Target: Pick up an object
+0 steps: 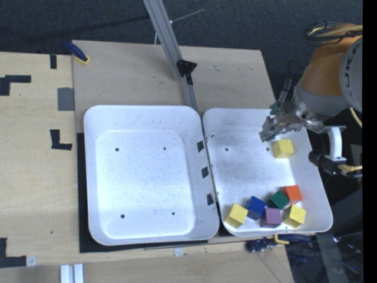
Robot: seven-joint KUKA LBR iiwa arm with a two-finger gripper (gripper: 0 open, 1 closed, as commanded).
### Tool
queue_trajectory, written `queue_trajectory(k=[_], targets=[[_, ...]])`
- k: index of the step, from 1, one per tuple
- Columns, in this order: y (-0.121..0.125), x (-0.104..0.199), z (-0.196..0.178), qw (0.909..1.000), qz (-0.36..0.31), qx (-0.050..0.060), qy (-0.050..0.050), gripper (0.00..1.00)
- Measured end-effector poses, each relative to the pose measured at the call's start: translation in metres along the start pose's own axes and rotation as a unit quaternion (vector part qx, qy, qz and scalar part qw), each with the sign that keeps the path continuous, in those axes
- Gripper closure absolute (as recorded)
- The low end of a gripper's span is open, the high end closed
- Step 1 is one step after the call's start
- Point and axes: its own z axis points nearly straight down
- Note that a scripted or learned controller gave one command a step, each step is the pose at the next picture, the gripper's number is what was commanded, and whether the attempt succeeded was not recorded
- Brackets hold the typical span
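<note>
The gripper (270,133) hangs over the right bin (235,158), beside a yellow cube (283,148). I cannot tell its finger state.

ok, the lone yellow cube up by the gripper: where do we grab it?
Probably from straight above, fingers on two opposite side faces of the lone yellow cube. It sits flat on the right bin floor, apart from the block cluster, with free space on all sides. The gripper is just up-left of it.
</note>
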Motion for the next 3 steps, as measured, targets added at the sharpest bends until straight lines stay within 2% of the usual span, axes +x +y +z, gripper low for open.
queue_trajectory(k=[1, 2, 3], targets=[[0.001, 0.000, -0.031, 1.0000, 0.000, 0.002, 0.000, 1.00], [0.009, 0.054, -0.039, 1.0000, -0.002, 0.003, 0.002, 1.00], [0.016, 0.101, -0.024, 1.0000, -0.002, 0.004, 0.001, 1.00]])
